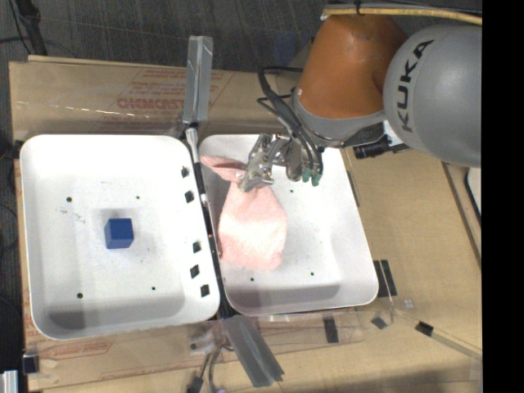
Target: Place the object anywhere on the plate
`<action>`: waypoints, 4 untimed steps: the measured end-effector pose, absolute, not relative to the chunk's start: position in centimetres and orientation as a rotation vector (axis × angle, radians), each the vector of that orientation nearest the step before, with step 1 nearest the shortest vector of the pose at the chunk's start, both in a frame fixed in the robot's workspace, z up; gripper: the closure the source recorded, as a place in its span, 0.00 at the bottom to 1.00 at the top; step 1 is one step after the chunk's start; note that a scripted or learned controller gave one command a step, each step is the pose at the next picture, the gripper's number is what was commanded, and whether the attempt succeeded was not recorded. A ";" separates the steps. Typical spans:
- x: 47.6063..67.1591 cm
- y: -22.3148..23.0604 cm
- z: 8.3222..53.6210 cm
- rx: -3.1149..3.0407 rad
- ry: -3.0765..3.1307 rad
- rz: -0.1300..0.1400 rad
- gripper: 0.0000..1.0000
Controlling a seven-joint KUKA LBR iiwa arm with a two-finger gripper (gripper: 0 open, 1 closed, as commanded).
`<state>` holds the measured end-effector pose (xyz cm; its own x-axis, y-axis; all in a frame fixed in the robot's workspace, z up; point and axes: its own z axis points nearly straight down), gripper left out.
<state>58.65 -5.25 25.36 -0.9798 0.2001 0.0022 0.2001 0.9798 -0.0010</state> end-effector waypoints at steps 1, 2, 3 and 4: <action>59.4 -0.4 25.1 0.006 -3.144 0.001 1.00; 58.5 4.6 25.4 0.008 -3.139 0.002 1.00; 58.1 9.6 24.3 0.010 -3.140 0.002 1.00; 58.2 9.6 24.3 0.009 -3.140 0.002 0.00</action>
